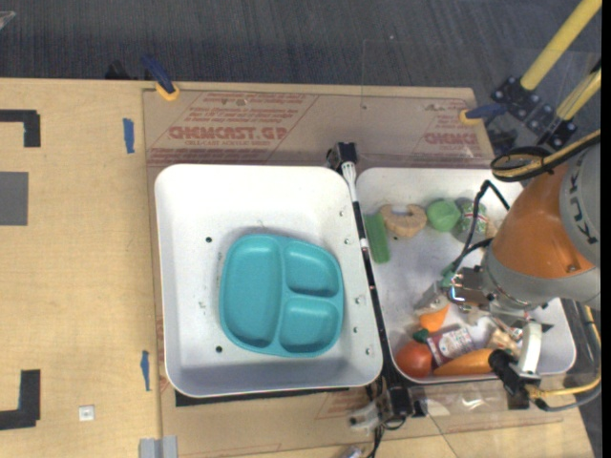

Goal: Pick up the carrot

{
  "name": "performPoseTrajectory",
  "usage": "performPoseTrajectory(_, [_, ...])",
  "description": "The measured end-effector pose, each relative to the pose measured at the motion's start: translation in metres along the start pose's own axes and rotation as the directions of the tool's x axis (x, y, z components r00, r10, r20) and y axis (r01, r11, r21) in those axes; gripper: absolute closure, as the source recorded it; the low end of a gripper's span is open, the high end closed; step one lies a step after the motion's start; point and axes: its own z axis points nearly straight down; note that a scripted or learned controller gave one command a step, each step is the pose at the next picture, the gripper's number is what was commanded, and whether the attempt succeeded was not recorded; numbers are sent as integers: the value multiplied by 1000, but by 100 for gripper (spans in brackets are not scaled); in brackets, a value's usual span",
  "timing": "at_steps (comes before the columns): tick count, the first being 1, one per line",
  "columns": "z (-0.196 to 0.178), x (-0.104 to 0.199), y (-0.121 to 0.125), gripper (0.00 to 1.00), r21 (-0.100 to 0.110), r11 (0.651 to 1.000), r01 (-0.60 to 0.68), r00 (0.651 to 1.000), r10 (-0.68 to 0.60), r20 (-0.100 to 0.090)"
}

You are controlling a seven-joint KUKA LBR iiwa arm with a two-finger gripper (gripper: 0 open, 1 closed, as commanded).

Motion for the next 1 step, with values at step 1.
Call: performPoseTrajectory(1, [-8, 1, 0, 100, 0, 1000, 0, 1000, 0, 0])
